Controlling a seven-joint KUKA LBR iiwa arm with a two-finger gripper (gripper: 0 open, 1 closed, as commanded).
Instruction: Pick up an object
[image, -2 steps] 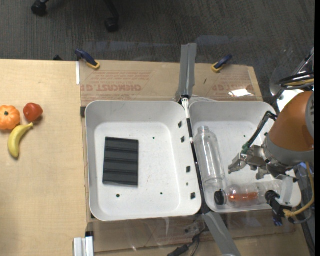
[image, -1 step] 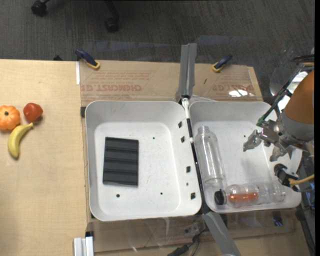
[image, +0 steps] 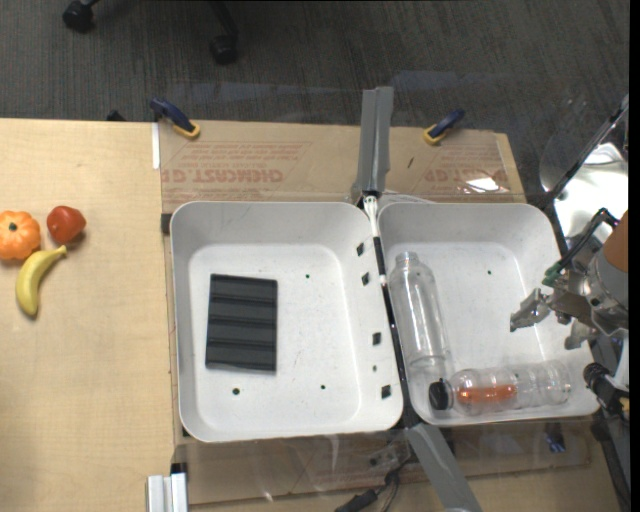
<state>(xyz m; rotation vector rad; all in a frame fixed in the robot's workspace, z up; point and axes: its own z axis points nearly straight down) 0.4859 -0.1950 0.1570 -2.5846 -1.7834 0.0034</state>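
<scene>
Gripper (image: 548, 322) is hanging at the right edge of the frame, over the right side of the right bin (image: 470, 215); whether it is wide or narrow cannot be told, and nothing is showing in its grasp. 2 clear bottles are lying in that bin: one (image: 420, 312) running along the left wall, another with an orange insert (image: 505, 390) lying across the bottom, near the gripper. A black ribbed block (image: 242, 322) is sitting in the left bin (image: 190, 300). Risk, as I judge it: smooth round plastic is likely rolling or slipping away under a closing pinch, and the nearby bin wall is threatening a collision.
</scene>
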